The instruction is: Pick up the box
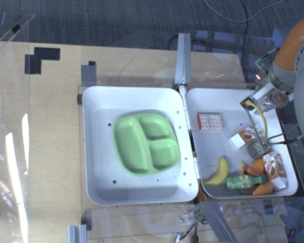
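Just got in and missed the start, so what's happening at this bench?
A grey arm with an orange band reaches in from the right, over the far right corner of the right bin. The box it is meant to pick up lies untouched in that bin, apart from the banana, green bottle and small cartons. The left bin holds a green divided tray.
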Controlling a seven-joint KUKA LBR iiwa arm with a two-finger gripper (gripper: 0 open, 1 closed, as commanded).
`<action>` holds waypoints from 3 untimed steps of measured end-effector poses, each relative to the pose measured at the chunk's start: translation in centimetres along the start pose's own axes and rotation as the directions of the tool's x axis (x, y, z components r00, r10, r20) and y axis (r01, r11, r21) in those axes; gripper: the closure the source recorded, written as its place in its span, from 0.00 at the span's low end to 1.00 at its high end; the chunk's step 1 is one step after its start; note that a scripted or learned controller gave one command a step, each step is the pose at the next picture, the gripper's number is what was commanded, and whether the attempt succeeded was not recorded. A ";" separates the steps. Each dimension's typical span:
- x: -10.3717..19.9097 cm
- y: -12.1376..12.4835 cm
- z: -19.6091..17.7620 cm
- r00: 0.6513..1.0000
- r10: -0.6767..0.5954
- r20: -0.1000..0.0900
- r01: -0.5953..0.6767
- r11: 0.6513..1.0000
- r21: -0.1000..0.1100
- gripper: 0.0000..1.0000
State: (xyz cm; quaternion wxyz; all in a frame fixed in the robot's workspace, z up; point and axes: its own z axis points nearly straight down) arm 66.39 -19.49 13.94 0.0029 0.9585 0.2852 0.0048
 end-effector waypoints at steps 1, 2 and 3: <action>0.0 0.0 0.0 1.000 -0.002 0.000 0.002 1.000 0.000 0.00; -1.4 0.2 -6.5 1.000 -0.010 0.002 0.010 1.000 0.004 0.00; 0.3 -7.8 2.0 0.995 -0.095 -0.007 0.095 0.996 -0.003 0.00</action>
